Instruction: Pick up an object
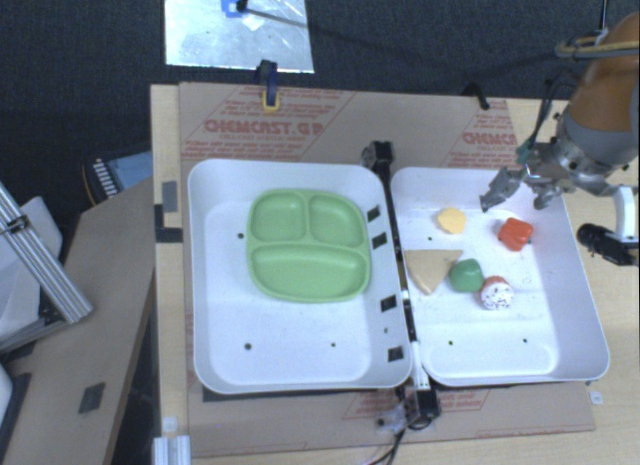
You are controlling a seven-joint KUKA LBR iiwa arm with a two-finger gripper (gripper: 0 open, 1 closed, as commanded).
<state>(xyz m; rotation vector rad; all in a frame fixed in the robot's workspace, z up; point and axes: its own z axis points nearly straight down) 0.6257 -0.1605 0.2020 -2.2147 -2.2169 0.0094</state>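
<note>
The right bin holds several small objects. A yellow piece lies near its back and a red block sits to its right. A tan wedge, a green ball and a white object with red specks are grouped near the middle. My gripper hangs over the bin's back right part, just above and behind the red block. It is open, with nothing between its fingers. One finger points toward the yellow piece.
A green divided plate lies in the left bin. A black clip strip runs along the seam between the bins. The bench's cardboard sheet extends behind them, and a metal frame stands at the far left.
</note>
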